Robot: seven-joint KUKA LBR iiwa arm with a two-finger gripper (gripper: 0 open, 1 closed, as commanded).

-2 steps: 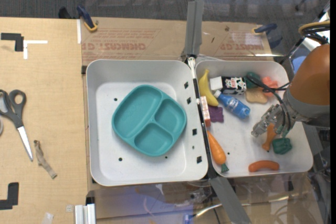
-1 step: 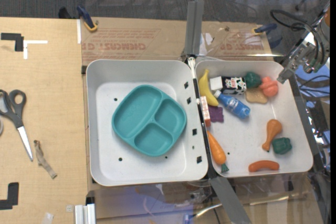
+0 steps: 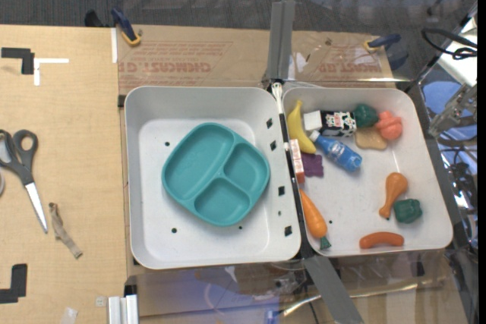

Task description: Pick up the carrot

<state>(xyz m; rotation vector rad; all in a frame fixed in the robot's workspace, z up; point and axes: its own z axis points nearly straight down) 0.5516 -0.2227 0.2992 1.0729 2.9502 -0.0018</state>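
Note:
The carrot (image 3: 313, 218) is orange with a small green tip at its near end. It lies in the right bin (image 3: 425, 163), close along that bin's left wall near the front corner, pointing toward the front edge. Nothing rests on top of it. A red sausage (image 3: 382, 240) lies to its right near the front wall.
The right bin also holds a banana (image 3: 295, 130), a blue bottle (image 3: 339, 152), a purple piece (image 3: 311, 165), a drumstick (image 3: 392, 192), a green pepper (image 3: 408, 210) and several toys at the back. A teal divided plate (image 3: 217, 173) sits in the left bin (image 3: 144, 163). Scissors (image 3: 23, 171) lie far left.

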